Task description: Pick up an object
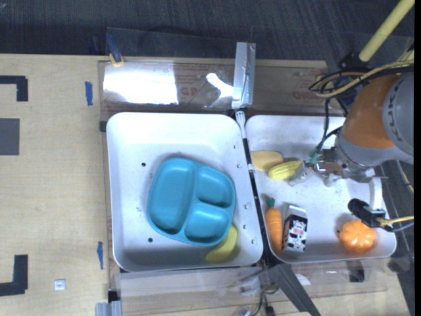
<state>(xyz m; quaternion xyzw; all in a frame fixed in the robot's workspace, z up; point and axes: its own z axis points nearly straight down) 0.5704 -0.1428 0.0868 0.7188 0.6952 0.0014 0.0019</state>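
Grey arm with orange band entering from right, end effector (309,165) low

This looks like a robot lab, not a home. A big grey robot arm (388,127) with an orange band reaches in over a wooden bench (52,176). Loose yellow and black wires (342,78) hang near the arm. Two white bins (125,137) sit side by side, and they hold toy food and a blue plastic plate (189,201), not real food. Bits of blue tape (89,92) and black marks (18,87) are stuck on the bench. Clear plastic sheets (171,84) stand behind the bins.
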